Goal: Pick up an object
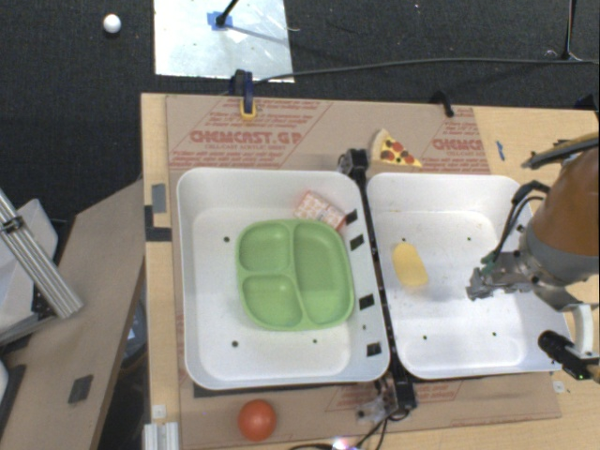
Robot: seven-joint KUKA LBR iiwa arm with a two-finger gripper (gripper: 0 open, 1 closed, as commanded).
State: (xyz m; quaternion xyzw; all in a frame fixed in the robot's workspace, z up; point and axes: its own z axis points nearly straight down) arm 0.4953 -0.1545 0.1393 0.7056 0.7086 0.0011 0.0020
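Two bins share my bench. My gripper [483,284] hangs over the right bin [450,345] near its right edge; how it's set I cannot tell. A yellow piece [410,264] lies near that bin's left edge, apart from me.
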